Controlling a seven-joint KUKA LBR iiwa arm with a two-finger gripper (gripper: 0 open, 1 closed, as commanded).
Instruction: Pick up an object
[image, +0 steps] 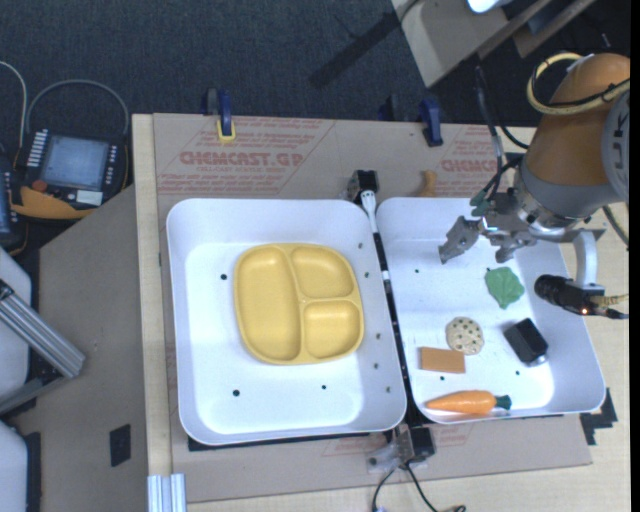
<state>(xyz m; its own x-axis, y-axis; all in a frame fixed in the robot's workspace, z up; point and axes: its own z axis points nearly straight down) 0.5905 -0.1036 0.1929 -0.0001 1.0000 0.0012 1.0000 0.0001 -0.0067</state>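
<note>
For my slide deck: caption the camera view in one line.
Claw hovers over the right bin, above a green piece, cookie, black block and carrot; yellow tray sits in left bin.

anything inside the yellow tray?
Nothing visible: all three compartments of the yellow tray show bare. It sits alone in the left bin. What's beneath the tray is covered.
</note>
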